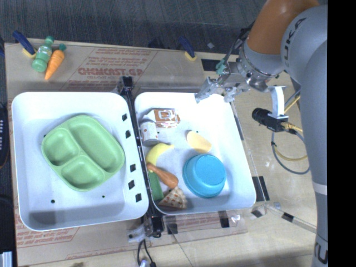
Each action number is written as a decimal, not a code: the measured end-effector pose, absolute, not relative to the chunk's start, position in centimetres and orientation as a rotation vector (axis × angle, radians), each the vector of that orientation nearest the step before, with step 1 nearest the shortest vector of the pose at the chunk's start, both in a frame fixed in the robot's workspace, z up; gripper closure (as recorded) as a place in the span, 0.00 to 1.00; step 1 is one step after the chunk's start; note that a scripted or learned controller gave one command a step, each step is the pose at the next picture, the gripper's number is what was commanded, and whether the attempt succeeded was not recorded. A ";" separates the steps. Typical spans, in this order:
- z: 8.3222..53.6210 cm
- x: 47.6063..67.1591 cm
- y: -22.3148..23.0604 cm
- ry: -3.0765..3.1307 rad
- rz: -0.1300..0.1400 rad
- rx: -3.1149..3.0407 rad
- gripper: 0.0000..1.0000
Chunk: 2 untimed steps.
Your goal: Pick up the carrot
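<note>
Arm: a grey arm with an orange band is seen reaching in from the right, its wrist held above the far right corner of the right bin (240, 149).
Pincer: the pincer (214, 90) is poised over the far rim of the right bin; nothing is seen between its tips, and whether it is released or clenched cannot be told at this size.
Carrot: the carrot (163, 175) is found in the right bin, near its left wall and toward the near side, lying flat and slanted, well apart from the pincer.
Neighbours: a yellow banana-like piece (158, 152) is touching or just beside its far end, a green piece (155, 188) lies along its left side, a tan wedge (174, 198) sits just beside its near end, and a blue bowl (204, 175) stands just to its right.
Other bin: a green divided plate (83, 151) is held by the left bin (28, 204).
On the bench: a second small carrot toy (54, 63) is seen beyond the bins at the far left corner.
Handling: the carrot is judged to be a light, stiff toy with a smooth, tapered and possibly slippery skin.
Hold: the thicker middle is judged best, to be spanned across its narrow width, since the crowding leaves little room at either end.
Risk: a neighbour may be nudged or caught instead.
</note>
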State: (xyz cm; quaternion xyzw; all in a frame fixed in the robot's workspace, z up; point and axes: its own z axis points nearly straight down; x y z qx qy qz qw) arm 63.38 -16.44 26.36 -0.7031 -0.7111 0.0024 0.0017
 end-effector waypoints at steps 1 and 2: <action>15.7 57.7 -13.8 -2.423 0.010 -1.980 0.00; 9.4 54.8 -10.2 -2.393 0.005 -2.043 0.00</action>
